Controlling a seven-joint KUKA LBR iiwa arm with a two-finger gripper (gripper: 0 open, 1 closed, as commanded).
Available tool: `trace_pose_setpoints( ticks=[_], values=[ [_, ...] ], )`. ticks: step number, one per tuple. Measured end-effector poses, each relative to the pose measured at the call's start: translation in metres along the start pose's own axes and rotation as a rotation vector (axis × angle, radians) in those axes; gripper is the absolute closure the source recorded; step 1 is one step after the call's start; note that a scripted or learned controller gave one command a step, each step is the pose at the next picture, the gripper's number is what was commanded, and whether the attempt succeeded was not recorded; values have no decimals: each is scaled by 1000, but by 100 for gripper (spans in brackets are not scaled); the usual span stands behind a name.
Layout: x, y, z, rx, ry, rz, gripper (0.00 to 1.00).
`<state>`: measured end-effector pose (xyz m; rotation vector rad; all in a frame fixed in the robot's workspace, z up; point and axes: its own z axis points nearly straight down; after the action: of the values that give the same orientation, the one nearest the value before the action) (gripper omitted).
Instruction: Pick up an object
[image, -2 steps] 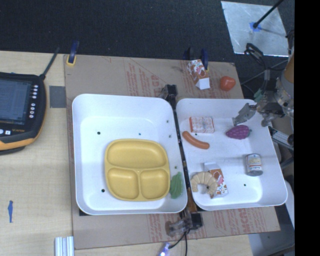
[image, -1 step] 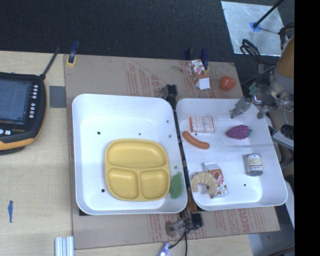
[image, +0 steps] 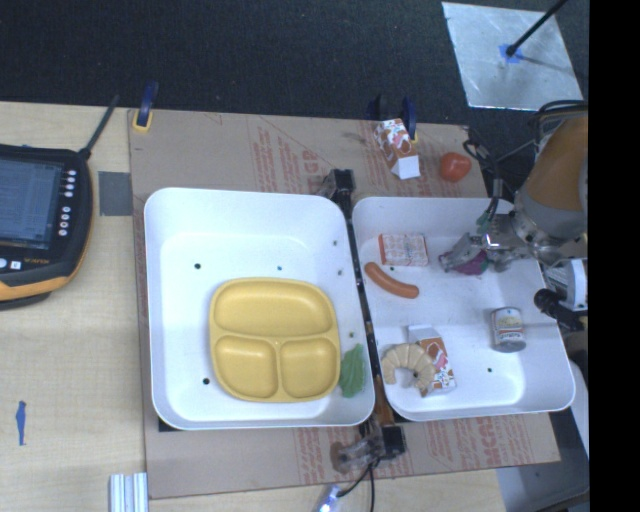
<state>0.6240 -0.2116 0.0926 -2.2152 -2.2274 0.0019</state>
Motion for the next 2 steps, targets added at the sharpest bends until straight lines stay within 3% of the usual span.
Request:
trace_pose_setpoints(
  ticks=[1,2],
  values=[
    [14,33,0,1,1,1,0],
    [0,33,0,0,0,2,0]
  ],
)
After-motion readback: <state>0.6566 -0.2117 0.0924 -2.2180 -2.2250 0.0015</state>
